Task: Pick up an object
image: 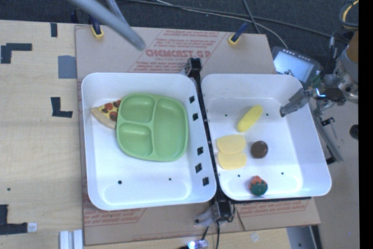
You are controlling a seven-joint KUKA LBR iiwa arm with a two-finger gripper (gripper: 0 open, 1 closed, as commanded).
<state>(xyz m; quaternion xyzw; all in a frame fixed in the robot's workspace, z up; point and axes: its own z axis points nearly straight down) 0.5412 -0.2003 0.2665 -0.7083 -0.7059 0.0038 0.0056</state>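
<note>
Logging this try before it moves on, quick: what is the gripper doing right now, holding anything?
Gripper: at the right bin's right edge, above the rim, nothing seen in it; whether it is open or closed cannot be told.

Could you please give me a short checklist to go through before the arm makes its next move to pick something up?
1. Objects to pick lie in the right bin: ok, yellow corn-like piece, brown ball, yellow slices.
2. Gripper over that bin: ok, at its right rim.
3. Gripper free of any object: ok, nothing between its fingers.
4. Gripper above a target: not ok, off to the side.
5. Pieces apart enough: cannot tell for the slices, which overlap.
</note>
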